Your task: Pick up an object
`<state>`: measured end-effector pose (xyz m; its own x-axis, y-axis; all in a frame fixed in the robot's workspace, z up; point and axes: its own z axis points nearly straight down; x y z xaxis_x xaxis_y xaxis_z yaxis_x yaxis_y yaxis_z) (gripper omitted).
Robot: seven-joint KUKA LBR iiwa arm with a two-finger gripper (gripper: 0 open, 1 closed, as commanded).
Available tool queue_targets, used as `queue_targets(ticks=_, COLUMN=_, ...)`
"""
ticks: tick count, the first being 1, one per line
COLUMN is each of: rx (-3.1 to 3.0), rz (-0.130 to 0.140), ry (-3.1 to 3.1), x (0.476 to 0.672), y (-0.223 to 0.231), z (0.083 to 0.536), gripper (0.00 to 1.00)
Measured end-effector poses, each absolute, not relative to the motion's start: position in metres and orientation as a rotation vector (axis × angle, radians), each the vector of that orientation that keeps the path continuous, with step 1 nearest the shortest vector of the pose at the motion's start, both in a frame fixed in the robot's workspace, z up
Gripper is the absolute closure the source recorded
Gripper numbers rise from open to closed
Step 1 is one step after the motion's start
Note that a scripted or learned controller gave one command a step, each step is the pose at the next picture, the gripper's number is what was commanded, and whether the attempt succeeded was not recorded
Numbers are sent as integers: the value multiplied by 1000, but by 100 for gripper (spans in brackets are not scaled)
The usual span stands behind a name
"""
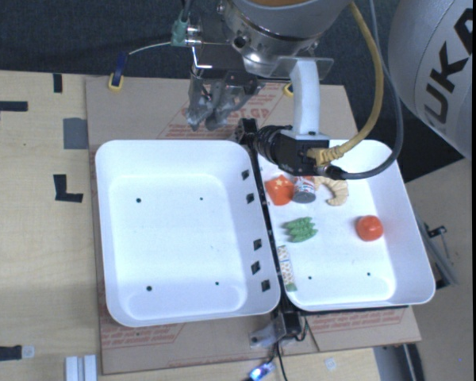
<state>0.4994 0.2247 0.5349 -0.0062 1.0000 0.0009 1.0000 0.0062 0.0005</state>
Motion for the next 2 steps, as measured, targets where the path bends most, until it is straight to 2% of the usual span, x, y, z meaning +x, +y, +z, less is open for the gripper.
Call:
queue_targets(ticks=1, rx=-2218, rz=2, ry=-2224, x=497, y=234, z=534, gripper=100)
queue_targets(ticks=2, rx=-2221, rz=2, ry=-2223, x=505, y=233, z=534, gripper=100)
